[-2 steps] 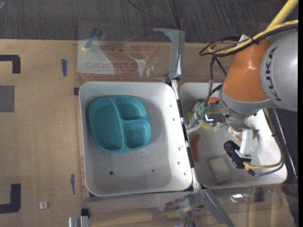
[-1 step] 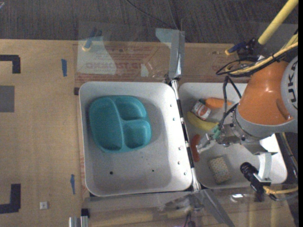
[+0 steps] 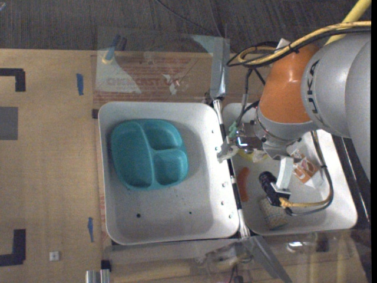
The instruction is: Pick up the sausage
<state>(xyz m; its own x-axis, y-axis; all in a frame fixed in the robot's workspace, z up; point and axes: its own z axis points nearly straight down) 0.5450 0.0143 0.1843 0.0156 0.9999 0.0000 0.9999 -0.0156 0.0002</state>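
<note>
The sausage (image 3: pixel 242 183) is a small orange-red stick lying lengthwise in the right bin (image 3: pixel 344 214), close to its left wall. The grey arm with its orange band hangs over that bin. My gripper (image 3: pixel 231 149) sits at the bin's upper left, by the divider between the two bins, a short way above the sausage in the view. The wrist hides most of the gripper, and I see nothing held in it.
A teal divided plate (image 3: pixel 149 153) lies in the left bin (image 3: pixel 177 223). In the right bin a brownish speckled lump (image 3: pixel 274 216) rests near the front, and a white and orange packet (image 3: pixel 306 170) lies to the right of the wrist.
</note>
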